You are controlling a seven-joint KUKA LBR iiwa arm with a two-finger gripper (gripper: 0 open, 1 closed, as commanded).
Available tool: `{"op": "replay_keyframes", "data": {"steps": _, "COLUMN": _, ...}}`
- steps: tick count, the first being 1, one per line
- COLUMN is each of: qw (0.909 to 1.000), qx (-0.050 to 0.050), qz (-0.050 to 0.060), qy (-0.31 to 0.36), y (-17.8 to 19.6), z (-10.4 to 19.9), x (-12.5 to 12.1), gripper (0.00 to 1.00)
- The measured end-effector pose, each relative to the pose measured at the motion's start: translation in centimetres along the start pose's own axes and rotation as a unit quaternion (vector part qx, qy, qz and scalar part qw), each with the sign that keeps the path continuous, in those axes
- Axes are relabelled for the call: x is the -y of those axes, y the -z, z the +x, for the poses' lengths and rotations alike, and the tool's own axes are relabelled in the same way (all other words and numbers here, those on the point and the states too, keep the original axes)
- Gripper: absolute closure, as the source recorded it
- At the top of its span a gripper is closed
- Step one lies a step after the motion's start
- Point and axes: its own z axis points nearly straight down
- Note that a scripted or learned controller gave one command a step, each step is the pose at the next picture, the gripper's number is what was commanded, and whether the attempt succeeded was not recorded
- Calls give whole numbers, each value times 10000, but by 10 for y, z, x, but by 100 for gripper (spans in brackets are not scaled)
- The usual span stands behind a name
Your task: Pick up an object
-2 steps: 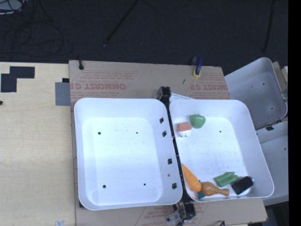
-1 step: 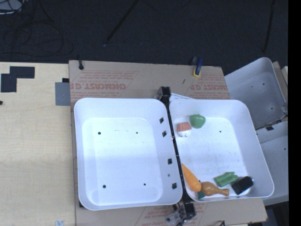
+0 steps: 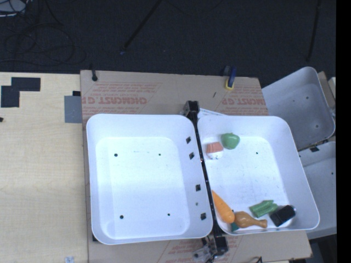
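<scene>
Camera view: two white bins sit side by side on a brown board (image 3: pixel 164 95) printed with red lettering that reads reversed. The left bin (image 3: pixel 98 147) shows its bare floor with a few small dark dots. The right bin (image 3: pixel 285 141) holds all the loose objects.

Near its upper left lie a rounded green object (image 3: pixel 231 141) and, just beside it, a small orange-and-white piece (image 3: pixel 214 148) – too blurred to name. Along the bottom edge is a cluster: an orange carrot-like shape (image 3: pixel 222 204) against the bin's left wall, a tan gourd-like piece (image 3: pixel 250 220) touching its lower end, a ridged green piece (image 3: pixel 262 207) and a black block (image 3: pixel 282 216) beside that. Whether the green piece and the black block touch is hard to tell.

A blue-and-yellow clamp (image 3: pixel 230 79) grips the board's far edge. At right a pale grey metal plate (image 3: pixel 299 106) is cut off by the frame. Something dark and tangled at the bins' near junction (image 3: pixel 211 251) is also cropped – unclear what it is.

The gripper's state cannot be told from this view.
</scene>
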Motion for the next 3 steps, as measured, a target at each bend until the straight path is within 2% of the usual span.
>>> {"op": "replay_keyframes", "data": {"steps": 1, "qw": 10000, "qx": -7, "qz": 49, "qy": -22, "y": -58, "z": -25, "x": 1, "gripper": 100}}
{"op": "replay_keyframes", "data": {"steps": 2, "qw": 10000, "qx": 2, "qz": 2, "qy": -8, "y": -13, "z": -13, "x": 0, "gripper": 100}}
{"op": "replay_keyframes", "data": {"steps": 3, "qw": 10000, "qx": -7, "qz": 45, "qy": -21, "y": -57, "z": -27, "x": 1, "gripper": 100}}
